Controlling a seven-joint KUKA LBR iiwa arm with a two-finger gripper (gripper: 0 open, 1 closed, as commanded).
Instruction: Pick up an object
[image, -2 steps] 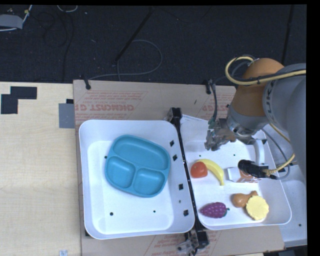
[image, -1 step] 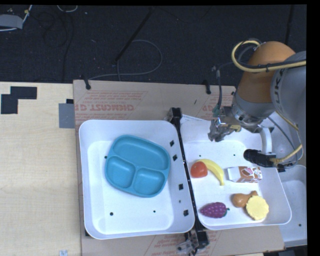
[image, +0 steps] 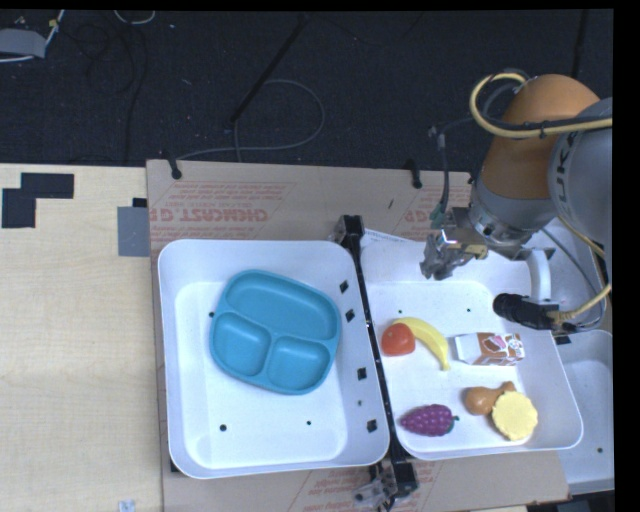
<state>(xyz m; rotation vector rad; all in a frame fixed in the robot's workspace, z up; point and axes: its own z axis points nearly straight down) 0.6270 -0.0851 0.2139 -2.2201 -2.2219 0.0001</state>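
Note:
The right bin (image: 560, 400) holds a red tomato (image: 397, 340) touching a yellow banana (image: 430, 339), a small white and brown carton (image: 489, 348), a purple grape bunch (image: 428, 420), and a brown drumstick (image: 483, 399) beside a yellow piece (image: 514, 416). My gripper (image: 440, 263) hangs over the bin's far rim, above and behind the banana, with nothing visibly between its fingers.
A blue divided plate (image: 275, 331) lies in the left bin (image: 190, 400). A black divider bar (image: 365, 340) runs between the bins. The grey arm with its orange band (image: 535, 135) fills the upper right; a black cable part (image: 525, 310) juts over the right bin.

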